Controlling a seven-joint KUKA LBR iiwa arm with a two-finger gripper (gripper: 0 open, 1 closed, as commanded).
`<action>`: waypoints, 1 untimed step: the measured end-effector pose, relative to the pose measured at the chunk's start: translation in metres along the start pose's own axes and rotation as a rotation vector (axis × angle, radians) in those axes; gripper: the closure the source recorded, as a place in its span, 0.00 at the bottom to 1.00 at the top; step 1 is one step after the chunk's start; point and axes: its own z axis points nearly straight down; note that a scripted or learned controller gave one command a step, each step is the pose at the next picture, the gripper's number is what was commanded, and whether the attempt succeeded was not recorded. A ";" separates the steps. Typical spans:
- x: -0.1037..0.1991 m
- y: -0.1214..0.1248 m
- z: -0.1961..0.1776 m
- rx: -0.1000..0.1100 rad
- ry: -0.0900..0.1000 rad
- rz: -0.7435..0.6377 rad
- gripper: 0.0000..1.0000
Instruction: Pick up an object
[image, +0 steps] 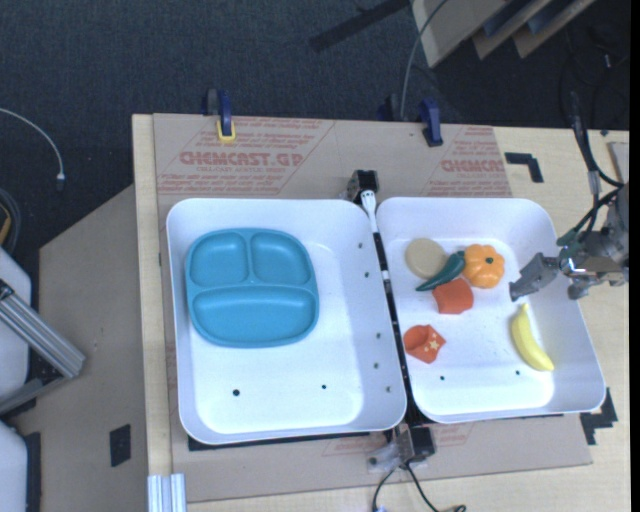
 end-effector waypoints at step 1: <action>-0.001 0.001 0.043 0.006 0.003 0.001 0.00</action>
